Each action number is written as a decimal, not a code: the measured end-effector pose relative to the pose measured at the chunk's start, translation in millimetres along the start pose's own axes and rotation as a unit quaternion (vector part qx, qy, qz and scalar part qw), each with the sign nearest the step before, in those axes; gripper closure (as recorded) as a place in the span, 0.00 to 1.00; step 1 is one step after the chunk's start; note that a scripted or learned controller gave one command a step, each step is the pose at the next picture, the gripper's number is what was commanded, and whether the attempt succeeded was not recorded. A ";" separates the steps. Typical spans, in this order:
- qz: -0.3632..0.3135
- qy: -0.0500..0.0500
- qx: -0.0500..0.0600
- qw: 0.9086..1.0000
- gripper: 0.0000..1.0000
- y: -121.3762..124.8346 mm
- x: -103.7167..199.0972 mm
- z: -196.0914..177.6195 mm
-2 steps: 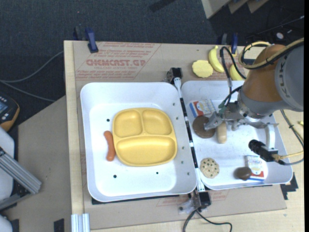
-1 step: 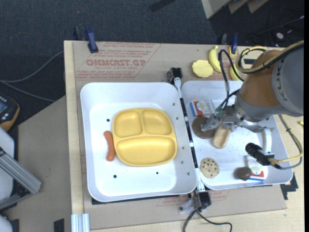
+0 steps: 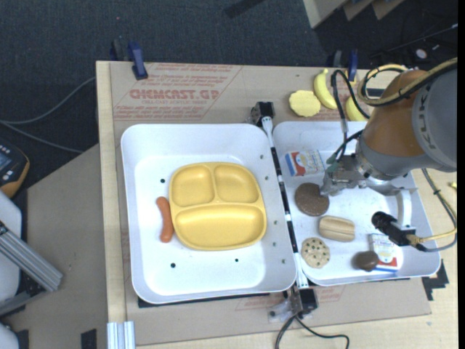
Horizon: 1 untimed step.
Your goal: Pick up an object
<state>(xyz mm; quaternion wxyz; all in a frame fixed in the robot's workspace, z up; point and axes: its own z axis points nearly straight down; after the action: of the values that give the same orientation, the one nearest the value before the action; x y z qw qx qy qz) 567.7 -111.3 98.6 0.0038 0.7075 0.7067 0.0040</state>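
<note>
My gripper (image 3: 333, 183) hangs low over the right bin (image 3: 429, 267), just right of a dark brown round cookie (image 3: 310, 200) and close below a small white carton (image 3: 303, 163) with red and blue print. A tan bread roll (image 3: 336, 228) lies in front of the gripper. A chocolate-chip cookie (image 3: 315, 252) sits near the bin's front edge. At the front right are a small brown piece (image 3: 365, 261) and a white packet (image 3: 386, 254). The arm's grey and orange wrist (image 3: 396, 133) covers the back right of this bin.
The left bin (image 3: 145, 267) holds a yellow divided plate (image 3: 216, 204) with an orange sausage (image 3: 166, 219) beside its left edge. Behind the right bin, on the bench, lie a yellow banana (image 3: 325, 88) and a yellow round toy (image 3: 304, 103).
</note>
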 end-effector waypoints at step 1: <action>0.001 0.001 0.007 1.000 1.00 -58.9 4.3 -59.2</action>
<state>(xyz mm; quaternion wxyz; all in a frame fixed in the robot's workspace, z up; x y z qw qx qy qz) 508.2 -107.0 157.1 -0.0019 0.7079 0.7063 -0.0005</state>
